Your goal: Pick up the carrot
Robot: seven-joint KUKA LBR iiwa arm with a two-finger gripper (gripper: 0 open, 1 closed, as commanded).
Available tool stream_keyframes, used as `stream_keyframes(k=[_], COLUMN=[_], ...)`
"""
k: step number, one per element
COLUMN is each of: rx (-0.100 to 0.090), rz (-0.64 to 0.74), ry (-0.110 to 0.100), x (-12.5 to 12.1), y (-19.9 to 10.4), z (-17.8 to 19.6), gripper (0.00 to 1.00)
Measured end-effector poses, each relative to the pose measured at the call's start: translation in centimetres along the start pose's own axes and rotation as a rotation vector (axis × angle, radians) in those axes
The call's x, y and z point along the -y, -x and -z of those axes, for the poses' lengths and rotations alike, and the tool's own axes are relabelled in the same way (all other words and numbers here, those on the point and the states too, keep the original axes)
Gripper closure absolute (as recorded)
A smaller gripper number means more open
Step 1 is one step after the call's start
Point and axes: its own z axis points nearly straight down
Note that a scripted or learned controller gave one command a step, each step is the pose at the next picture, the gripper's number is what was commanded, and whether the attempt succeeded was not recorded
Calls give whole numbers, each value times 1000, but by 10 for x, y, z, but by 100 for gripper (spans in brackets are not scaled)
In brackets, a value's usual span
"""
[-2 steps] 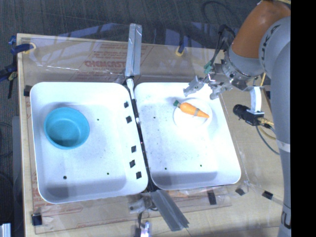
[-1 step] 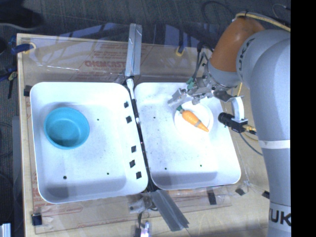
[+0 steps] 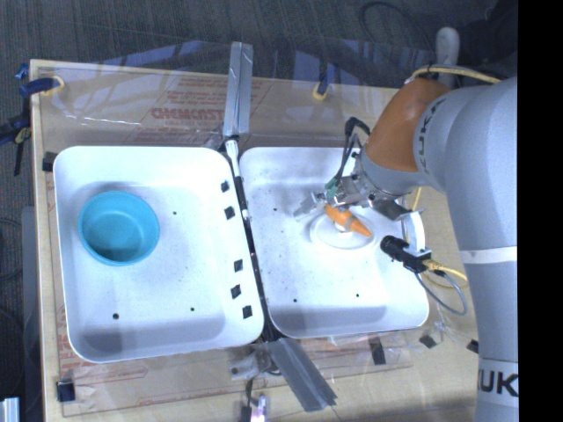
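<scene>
Orange carrot [image 3: 347, 221] at centre right under gripper [image 3: 339, 199], likely light, stiff, slippery; mid-body grasp best; finger state unclear.

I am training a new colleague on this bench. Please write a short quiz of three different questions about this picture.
1. True or false: the blue bowl sits in the same bin as the carrot.
2. What does the carrot rest on? A) small white plate B) the bench C) the bowl
3. Fill in: the gripper is over the ___ bin.

Key: 1 false; 2 A, the white plate; 3 right.
</scene>
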Motion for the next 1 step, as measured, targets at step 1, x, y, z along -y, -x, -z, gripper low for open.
stream_keyframes(k=[1], rx=[0], rz=[3], ry=[1], x=[-1], y=[0], z=[11], gripper=[100])
